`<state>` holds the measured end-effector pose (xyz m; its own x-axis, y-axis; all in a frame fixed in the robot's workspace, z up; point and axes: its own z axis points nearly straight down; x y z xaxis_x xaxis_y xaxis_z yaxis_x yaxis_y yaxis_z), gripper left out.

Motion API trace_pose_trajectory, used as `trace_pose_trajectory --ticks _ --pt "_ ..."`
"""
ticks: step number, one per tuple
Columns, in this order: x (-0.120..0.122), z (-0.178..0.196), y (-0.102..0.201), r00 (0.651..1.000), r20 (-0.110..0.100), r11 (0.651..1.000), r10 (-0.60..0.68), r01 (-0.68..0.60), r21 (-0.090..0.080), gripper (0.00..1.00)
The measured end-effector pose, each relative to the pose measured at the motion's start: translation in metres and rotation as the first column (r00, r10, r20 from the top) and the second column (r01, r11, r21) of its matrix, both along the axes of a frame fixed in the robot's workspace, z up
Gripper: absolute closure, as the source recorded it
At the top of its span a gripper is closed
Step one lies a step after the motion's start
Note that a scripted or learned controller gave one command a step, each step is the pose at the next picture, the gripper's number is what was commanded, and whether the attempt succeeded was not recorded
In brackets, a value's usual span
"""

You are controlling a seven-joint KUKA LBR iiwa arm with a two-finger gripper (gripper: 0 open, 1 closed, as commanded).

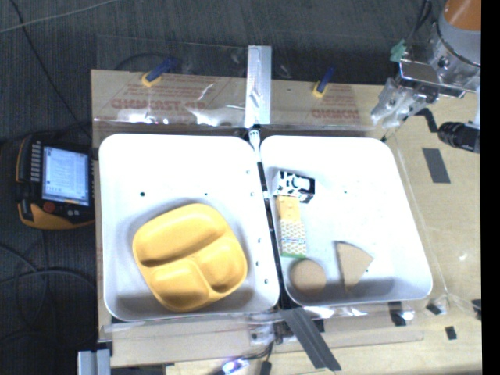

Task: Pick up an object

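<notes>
One yellow tray [190, 255], one brown wedge [353, 262], one round block [307, 275].

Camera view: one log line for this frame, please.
gripper: above bench, beyond right bin's far right corner, holding nothing | left bin: yellow tray | right bin: snack packet, brown disc, brown wedge | pick: not begun

two white bins [117, 209], one yellow tray [190, 254]

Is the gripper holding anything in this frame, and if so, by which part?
Nothing is held. The gripper sits beyond the right bin's far right corner, with no object between its jaws.
</notes>
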<state>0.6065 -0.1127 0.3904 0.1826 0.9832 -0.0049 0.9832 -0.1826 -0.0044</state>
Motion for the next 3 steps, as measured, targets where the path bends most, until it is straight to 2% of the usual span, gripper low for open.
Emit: trace_pose_trajectory --ticks 1,2,3 --pt "0.022 -0.068 0.055 1.000 -0.002 1.000 0.009 -0.009 0.002 1.00" --pt "0.023 0.042 -0.034 1.000 0.001 1.000 0.016 -0.016 0.000 1.00" --pt "-0.031 0.041 -0.081 0.909 0.000 0.909 -0.416 0.416 -0.002 1.00"
